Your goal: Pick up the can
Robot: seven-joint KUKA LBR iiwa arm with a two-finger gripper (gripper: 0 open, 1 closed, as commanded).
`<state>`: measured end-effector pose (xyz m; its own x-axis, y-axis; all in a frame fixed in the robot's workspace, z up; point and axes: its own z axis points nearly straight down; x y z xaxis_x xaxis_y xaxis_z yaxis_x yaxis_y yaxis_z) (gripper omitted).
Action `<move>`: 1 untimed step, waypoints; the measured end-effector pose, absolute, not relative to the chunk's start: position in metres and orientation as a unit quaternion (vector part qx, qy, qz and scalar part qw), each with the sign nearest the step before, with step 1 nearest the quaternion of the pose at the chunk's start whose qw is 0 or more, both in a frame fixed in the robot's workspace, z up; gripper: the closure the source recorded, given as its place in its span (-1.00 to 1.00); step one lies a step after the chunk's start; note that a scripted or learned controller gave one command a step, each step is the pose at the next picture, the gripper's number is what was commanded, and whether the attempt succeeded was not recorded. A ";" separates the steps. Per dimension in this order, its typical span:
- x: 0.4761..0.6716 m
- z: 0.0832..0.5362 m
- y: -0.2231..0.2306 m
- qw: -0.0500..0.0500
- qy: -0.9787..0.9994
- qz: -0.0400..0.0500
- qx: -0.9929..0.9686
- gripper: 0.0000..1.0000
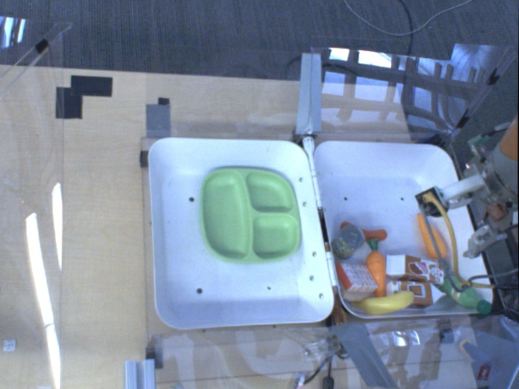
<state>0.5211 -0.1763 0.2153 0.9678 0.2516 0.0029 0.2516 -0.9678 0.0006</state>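
The can is a small grey-green cylinder seen end-on in the right bin, close to the bin's left wall and at the top of a pile of food items. My gripper hangs over the right edge of that bin, well to the right of the can and apart from it. Nothing shows held in it. The grey arm with its orange band comes in from the right edge.
Below the can lie a small carrot, an orange box, a banana and a brown carton. A longer carrot lies near the gripper. The left bin holds a green divided plate.
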 end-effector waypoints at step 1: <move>0.499 0.110 -0.111 0.003 0.128 0.010 0.992 -1.00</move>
<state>0.4991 -0.1111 0.1105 0.9671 0.2535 0.0199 0.2533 -0.9673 0.0082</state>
